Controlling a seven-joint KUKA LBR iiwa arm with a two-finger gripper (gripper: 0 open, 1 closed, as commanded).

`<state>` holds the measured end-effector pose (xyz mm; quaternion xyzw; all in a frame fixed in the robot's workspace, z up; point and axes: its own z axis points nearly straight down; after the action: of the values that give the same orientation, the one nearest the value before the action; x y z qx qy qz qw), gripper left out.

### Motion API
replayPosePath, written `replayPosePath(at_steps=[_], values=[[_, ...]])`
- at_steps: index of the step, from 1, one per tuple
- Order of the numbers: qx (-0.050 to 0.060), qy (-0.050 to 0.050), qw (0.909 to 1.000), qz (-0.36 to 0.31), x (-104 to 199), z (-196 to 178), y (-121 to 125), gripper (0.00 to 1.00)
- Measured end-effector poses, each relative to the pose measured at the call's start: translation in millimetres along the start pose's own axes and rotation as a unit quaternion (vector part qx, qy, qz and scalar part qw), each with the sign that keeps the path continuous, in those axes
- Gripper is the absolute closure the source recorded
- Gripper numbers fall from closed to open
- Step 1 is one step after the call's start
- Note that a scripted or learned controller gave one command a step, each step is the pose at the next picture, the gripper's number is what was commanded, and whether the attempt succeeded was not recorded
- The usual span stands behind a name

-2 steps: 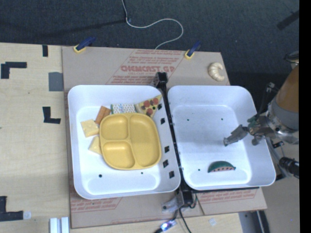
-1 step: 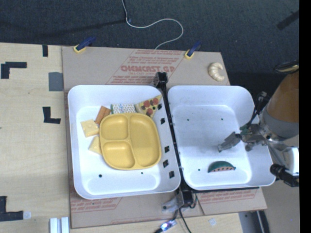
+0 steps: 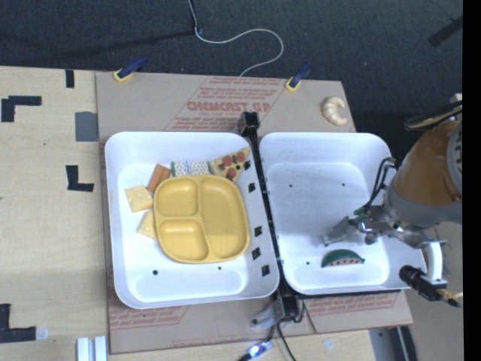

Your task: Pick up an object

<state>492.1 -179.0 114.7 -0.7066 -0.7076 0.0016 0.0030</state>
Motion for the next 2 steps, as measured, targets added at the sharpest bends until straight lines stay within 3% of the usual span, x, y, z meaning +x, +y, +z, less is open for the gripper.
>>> replayPosePath(at_steps=[1,2], values=[[-0.002,-0.001,1.0,0.0,1,32,0,0.0],[-0.003,-0.002,1.0,0.0,0,20,1,1.0]])
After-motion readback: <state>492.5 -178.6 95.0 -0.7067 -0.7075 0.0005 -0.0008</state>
